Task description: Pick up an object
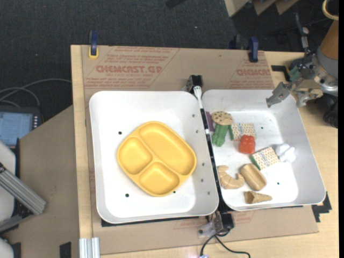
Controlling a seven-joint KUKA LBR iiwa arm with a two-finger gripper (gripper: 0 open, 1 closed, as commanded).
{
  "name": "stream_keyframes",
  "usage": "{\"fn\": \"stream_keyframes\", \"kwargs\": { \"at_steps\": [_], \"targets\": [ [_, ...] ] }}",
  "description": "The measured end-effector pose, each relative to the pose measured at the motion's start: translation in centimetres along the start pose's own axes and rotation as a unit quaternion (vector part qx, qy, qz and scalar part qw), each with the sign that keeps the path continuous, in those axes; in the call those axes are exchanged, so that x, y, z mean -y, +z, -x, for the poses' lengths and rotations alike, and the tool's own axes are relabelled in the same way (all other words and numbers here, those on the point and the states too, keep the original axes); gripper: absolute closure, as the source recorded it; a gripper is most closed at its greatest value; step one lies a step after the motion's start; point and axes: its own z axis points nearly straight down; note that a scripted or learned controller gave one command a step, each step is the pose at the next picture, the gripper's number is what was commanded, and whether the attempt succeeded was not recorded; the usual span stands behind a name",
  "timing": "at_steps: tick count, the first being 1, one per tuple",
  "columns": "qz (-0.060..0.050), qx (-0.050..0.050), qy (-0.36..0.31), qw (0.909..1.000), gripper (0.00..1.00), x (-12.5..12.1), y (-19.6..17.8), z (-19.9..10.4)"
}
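Note:
The right bin (301,195) holds several toy foods: a round cookie (221,117), a green vegetable (220,135), a red pepper (246,144), a patterned cracker (244,129), a small tube with a white cap (271,156), a croissant (230,178), a brown bread roll (253,177) and a tan wedge (257,198). My gripper (291,96) hangs over the far right corner of this bin, well behind the objects. Its fingers are spread open with nothing between them.
The left bin (105,117) carries a yellow divided plate (156,157). Both bins rest on a brown board (134,69) held by clamps at its far edge. A black bracket (195,83) sits between the bins at the back.

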Motion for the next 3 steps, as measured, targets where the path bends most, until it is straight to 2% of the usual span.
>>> {"fn": "stream_keyframes", "kwargs": {
  "at_steps": [1, 2, 3],
  "targets": [
    [-0.008, -0.003, 0.0, 1.0, 0.0, 5.6, 12.0, -3.9],
    [0.004, 0.001, -0.002, 1.0, 0.0, 1.3, 12.6, -8.1],
    [0.008, 0.003, 0.0, 1.0, 1.0, 1.2, 11.2, -7.8]
  ]
}}
